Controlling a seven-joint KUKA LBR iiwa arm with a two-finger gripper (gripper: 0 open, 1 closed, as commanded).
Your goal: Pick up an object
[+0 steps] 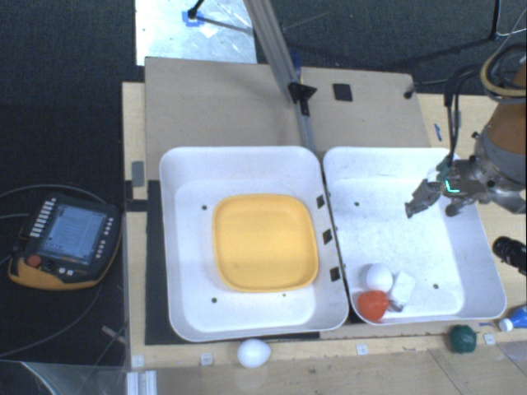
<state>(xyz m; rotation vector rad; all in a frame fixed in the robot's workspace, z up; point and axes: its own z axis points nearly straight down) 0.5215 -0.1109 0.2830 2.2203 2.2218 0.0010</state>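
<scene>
A yellow square plate (265, 241) lies in the left bin (185, 175). In the right bin (370, 179), at its near left corner, sit a white ball (379, 277), a small white block (403, 288) and a red-orange round object (373, 305), close together. My gripper (434, 201) hangs over the right bin's far right part, well above and to the right of those objects. Its two dark fingers stand apart with nothing between them.
A white egg-shaped object (254, 353) lies on the bench in front of the left bin. A dark green ball (463, 338) and a blue-tipped item (515, 320) lie at the near right. A teach pendant (62, 239) rests far left. A metal pole (276, 44) slants behind the bins.
</scene>
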